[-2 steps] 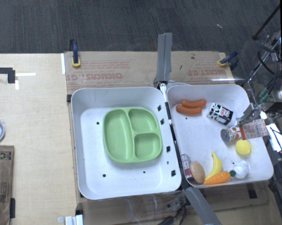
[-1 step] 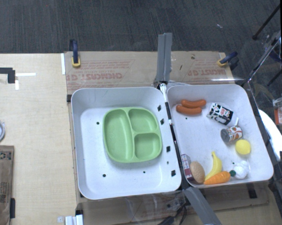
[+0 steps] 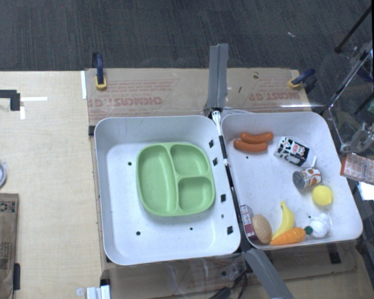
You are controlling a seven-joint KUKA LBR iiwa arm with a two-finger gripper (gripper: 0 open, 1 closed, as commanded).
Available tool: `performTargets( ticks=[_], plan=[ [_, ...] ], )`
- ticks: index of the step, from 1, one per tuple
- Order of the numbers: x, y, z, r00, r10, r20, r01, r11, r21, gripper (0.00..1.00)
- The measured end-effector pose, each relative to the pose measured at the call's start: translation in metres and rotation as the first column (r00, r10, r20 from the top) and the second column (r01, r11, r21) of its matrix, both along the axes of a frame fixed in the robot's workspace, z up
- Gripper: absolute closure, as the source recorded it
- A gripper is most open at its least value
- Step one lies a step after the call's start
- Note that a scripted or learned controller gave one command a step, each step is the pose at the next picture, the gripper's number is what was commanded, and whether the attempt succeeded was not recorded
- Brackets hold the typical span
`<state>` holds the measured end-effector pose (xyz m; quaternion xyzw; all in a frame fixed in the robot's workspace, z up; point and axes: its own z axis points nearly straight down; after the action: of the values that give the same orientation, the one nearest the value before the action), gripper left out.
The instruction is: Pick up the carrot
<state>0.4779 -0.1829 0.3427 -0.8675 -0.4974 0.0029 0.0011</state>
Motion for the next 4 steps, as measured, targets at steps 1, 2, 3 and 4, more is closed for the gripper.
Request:
performTargets(
  ticks=[1,2,3,4],
  plan=[
    [0.0,0.0,0.0,1.0,0.0,0.0,0.0,1.0,0.0,0.0],
    [0.036,0.056,-0.116,0.981,-0.192,0.0,0.192,0.981,0.0,0.0],
    [0.032,0.084,-0.248,0.93,-0.368,0.008,0.368,0.93,0.002,0.0],
    [0.033,0.083,-0.238,0.929,-0.37,0.01,0.37,0.929,0.004,1.0]
  ],
)
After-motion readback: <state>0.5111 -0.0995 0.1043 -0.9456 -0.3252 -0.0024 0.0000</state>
